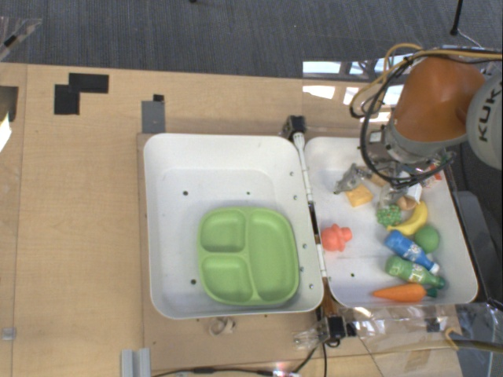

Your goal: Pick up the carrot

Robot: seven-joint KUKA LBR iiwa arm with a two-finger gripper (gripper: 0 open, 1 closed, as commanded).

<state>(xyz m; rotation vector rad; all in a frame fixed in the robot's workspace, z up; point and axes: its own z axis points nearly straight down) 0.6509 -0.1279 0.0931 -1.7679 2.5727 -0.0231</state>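
A: Carrot (399, 293) first, then — where do the jaws (383, 188) stand against it?

B: They hang low over the upper part of the right bin (339, 277), beneath the orange band (431, 93) of the arm. Whether they are released or clenched I cannot tell; cables and the wrist blur them. Nothing shows between them.

A: What lies closest to them?

B: A small yellow block (360, 198) just beside them, then a green leafy toy (387, 216) and a banana (412, 218). Further down come a green round fruit (427, 237), a blue bottle (409, 249) and a green bottle (413, 272). A pinkish-red toy (336, 237) sits apart toward the bin's left wall.

A: And the carrot itself?

B: At the near edge of the right bin, well apart from the jaws, lying flat just below the green bottle, perhaps touching it. The left bin (169, 210) carries only a green divided plate (249, 254) and plays no part.

A: So which step is this?

B: I judge it the approach: the carrot is not yet grasped, and the arm sits over the wrong end of the bin. The next move calls for travel toward the near edge, then a descent.

A: How does it lie?

B: Its long axis runs nearly left to right across the view. The tapered tip points left, the thick end with its green top points right. Closing across that axis, clear of the green bottle, looks wisest.
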